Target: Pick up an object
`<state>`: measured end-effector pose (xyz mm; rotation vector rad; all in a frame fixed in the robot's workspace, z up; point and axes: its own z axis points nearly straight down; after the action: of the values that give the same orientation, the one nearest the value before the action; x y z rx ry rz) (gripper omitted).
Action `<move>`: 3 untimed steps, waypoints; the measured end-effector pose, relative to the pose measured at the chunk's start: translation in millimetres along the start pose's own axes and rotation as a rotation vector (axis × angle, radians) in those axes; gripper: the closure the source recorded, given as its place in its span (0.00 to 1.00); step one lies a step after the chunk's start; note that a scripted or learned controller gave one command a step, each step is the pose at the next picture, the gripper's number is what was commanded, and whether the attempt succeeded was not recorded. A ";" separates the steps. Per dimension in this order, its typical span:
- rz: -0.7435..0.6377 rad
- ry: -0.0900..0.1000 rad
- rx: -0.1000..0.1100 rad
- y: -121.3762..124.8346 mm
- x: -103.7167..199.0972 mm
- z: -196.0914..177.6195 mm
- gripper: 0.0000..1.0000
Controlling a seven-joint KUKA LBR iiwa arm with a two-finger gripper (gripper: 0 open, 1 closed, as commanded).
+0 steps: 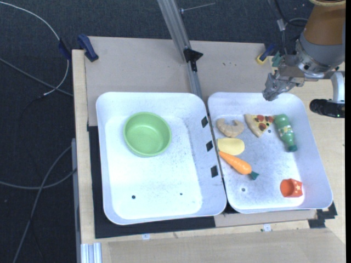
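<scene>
**Gripper poised over the far rim of the right bin**

At the left of the bench, the left bin holds a single green bowl, sitting upright in its far-left part, well apart from everything else. A slanted metal pole crosses the top of the view and comes down to the seam between the two bins.

The right bin carries all the candidate objects for picking. Nearest the seam lies a tan pretzel-shaped piece, with a pale yellow lemon-like item just beside it on the near side. Below that, an orange carrot lies at a slant, its small green tip pointing toward the near right. Further right, a pizza slice rests close to the pretzel piece, and next to it a green bottle lies on its side along the bin's far-right area. A small red-orange object sits alone near the near-right corner, well apart from the others.

At the far right, the arm reaches in, its orange band visible above the grey wrist. The gripper hangs at the far edge of the right bin, just above the pizza slice and the bottle, touching neither. Nothing is seen between its fingers; how wide they stand cannot be told from this angle.
</scene>
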<state>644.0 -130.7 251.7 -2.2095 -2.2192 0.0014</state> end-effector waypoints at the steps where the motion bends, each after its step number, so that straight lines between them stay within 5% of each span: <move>1: -0.001 -0.001 0.002 -10.0 49.2 11.0 1.00; 3: -0.001 -0.001 0.007 -36.2 163.2 16.9 1.00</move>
<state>606.9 32.4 236.2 -2.2050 -2.2177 0.0099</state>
